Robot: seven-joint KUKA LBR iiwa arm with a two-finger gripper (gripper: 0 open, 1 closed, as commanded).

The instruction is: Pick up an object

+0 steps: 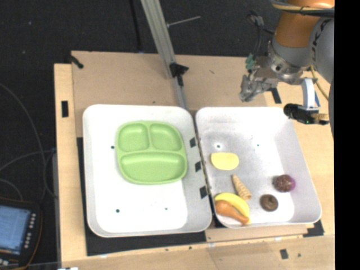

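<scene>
The right bin (270, 122) holds several small food toys: a flat yellow piece (224, 161), a tan cone (241, 186), a yellow banana (235, 202) beside an orange pear-shaped piece (228, 210), a brown doughnut (269, 202) and a dark purple fruit (284, 183). My gripper (250, 90) hangs above the back edge of the right bin, well away from all the toys. Nothing shows between its fingers.
A green divided plate (151, 152) lies in the left bin (107, 207). A slanted metal pole (160, 38) rises from the seam between the bins at the back. The arm's grey and orange body (301, 21) fills the upper right.
</scene>
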